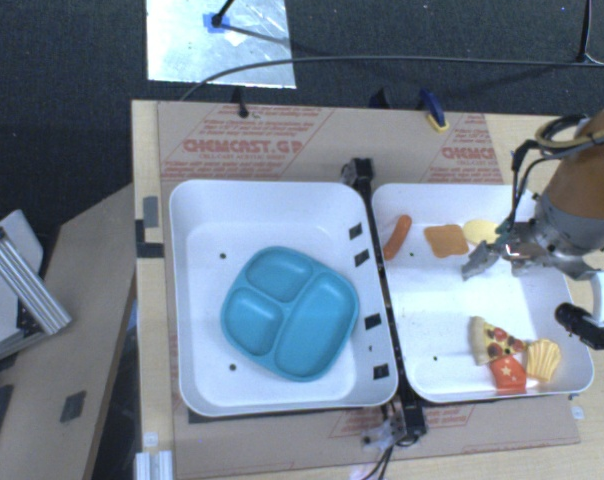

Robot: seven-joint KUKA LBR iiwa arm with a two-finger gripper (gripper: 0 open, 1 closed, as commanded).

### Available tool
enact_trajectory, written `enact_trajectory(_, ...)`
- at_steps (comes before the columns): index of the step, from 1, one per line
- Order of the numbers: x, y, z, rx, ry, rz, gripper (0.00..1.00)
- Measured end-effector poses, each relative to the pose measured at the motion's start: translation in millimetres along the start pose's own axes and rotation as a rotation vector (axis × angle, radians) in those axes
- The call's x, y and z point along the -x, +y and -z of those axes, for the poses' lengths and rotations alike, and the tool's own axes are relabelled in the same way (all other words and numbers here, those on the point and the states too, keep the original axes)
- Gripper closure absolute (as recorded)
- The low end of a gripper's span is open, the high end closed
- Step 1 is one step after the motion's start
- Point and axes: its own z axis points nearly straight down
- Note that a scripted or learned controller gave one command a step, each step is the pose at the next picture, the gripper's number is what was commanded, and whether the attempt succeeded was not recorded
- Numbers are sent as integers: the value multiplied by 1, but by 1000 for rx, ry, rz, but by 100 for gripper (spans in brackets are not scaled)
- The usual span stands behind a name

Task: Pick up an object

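The gripper (pixel 489 256) hangs over the upper part of the right bin (pixel 432 368), its 2 grey fingers spread apart with nothing between them. Just beside it lie a flat orange-brown piece (pixel 445 240) and a pale yellow round piece (pixel 479 231). A reddish sausage (pixel 396 235) lies tilted near the bin's left wall. Near the lower right corner sit a pizza slice (pixel 491 338), a red piece (pixel 509 372) and a ridged yellow piece (pixel 543 358). The left bin (pixel 212 218) holds a blue plate (pixel 287 313) with 3 compartments.

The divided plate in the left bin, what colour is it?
The divided plate is light blue all over, plainly seen in the camera view.
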Motion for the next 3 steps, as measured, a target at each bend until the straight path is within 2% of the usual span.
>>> enact_trajectory(1, -2, -4, -62, -2, 1, 0, 0)
enact_trajectory(2, -2, -3, -64, 1, 0, -1, 0)
enact_trajectory(3, -2, -2, -53, 4, -1, 0, 100)
